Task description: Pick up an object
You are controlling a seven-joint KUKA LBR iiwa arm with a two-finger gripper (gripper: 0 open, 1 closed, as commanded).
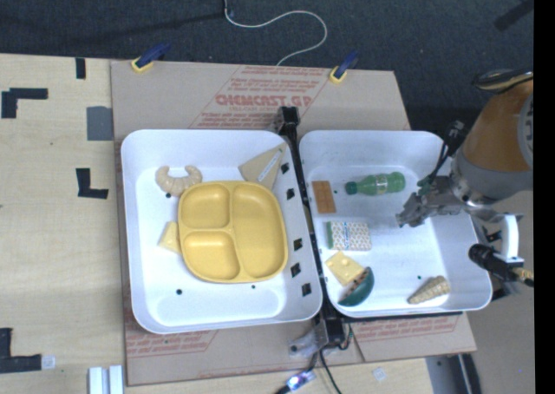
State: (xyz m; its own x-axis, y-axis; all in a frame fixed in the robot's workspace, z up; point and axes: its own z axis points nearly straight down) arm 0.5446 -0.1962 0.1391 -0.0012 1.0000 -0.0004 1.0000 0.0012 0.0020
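Overhead, two white bins sit side by side on the desk. The left bin holds a yellow divided plate, with a tan curled piece at its upper left and a beige wedge by the divider. The right bin holds a green bottle, an orange-brown bar, a patterned packet, a yellow block lying against a dark green object, and a cone-shaped piece. The arm reaches in from the right, its tool low over bare bin floor right of the bottle, nothing visibly between its fingers; their spread is too small to judge.
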